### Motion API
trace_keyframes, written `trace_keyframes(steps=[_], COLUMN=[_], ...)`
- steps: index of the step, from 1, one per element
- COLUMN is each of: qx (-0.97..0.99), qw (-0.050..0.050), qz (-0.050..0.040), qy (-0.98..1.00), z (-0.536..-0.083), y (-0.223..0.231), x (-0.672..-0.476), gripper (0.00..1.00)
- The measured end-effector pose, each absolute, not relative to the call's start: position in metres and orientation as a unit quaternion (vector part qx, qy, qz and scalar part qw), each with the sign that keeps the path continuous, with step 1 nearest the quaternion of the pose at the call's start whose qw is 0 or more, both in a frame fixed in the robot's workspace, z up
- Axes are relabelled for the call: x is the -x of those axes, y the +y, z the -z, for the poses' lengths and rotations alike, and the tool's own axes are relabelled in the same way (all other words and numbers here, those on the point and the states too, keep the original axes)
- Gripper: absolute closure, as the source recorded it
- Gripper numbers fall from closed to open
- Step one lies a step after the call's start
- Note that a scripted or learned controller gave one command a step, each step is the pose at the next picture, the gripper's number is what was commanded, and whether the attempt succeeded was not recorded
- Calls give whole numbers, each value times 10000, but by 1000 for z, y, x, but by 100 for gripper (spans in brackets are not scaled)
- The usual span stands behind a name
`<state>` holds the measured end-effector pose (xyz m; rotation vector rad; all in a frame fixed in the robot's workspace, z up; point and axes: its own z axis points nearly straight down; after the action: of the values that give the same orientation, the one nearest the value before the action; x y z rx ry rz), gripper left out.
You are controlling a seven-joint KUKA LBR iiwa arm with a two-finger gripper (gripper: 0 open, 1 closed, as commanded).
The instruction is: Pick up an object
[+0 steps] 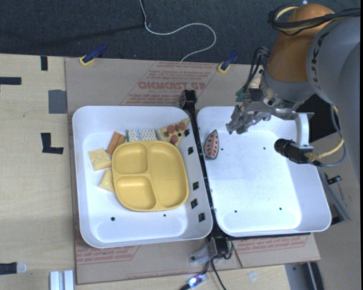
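Gripper (239, 124) hangs over the far-left part of the right bin (302, 216), at the end of the grey arm (327, 47) that reaches in from the right. Whether it is spread or pressed together cannot be told from this slant; nothing shows pinched in it.

Largest item: the yellow tray (150, 175) lies flat in the left bin (91, 222), with three compartments. It covers much of that bin's floor and looks too broad for a pinch.

Next: flat food pieces (100, 159) lie against the tray's left and far sides, partly tucked under its rim.

Smallest and nearest: the slice (212, 144), a dark-edged wedge with a reddish face, rests in the right bin against the divider between the bins.

Key relation: the slice lies just left of the gripper and nearer the camera, close but apart from it. Its long axis runs roughly along the divider, from far to near. In my judgement the coming move calls for a short shift left and toward the camera, then a descent with the pinch set across the slice's short axis. The divider wall just beside it could block one side.
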<state>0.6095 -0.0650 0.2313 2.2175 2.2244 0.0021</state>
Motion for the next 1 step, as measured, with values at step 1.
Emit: trace_keyframes(steps=[1], qx=[-7067], qw=[-1], qz=[6], qy=[7075], z=[-230], y=[-53], x=[-615], gripper=[100])
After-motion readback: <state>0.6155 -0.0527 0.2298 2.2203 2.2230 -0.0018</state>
